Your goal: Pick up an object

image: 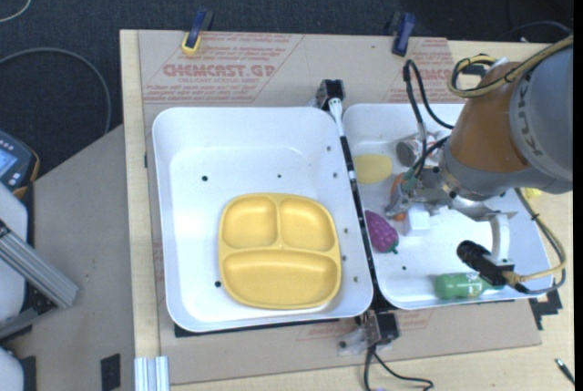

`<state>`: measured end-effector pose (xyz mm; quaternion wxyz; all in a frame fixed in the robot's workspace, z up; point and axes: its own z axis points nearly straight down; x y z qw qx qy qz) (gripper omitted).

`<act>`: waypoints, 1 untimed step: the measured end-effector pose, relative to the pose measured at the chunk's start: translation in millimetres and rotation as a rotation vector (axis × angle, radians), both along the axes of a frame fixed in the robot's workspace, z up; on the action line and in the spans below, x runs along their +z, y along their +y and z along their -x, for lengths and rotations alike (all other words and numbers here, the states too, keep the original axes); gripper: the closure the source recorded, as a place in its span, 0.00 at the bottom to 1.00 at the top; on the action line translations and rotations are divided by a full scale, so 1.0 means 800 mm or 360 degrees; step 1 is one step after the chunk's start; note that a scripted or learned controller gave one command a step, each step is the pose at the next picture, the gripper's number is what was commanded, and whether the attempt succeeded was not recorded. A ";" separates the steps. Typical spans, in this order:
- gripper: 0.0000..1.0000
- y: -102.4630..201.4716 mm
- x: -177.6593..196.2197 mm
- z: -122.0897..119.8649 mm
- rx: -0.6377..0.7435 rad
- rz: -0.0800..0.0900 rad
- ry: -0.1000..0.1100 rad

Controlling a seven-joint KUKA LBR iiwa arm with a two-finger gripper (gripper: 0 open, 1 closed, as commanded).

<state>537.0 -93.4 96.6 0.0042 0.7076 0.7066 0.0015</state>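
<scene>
The arm (510, 129) sits closest to the lens, a big grey and orange lump filling the right side of the frame and hanging over the right bin (537, 248). Under everything is the cardboard-topped worktop (273, 61), with two white bins side by side on it. The left bin (182, 152) sits mid-frame and carries a yellow divided plate (278, 250) in its lower half, three compartments, flat on the bin floor. The hand (414, 189) is down near the left part of the right bin, but the wrist and cables cover it, so I honestly can't tell how it's set or if it has anything. Loose stuff in that bin: a green bottle-ish thing (460, 286) lying near the lower edge, a pale yellow lemon-looking piece (372, 168) toward the upper left, and a purple fruit (382, 232) against the left wall, just below the hand.
</scene>
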 end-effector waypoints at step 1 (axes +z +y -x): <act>1.00 0.072 0.118 -0.081 0.0016 -0.0006 -0.0010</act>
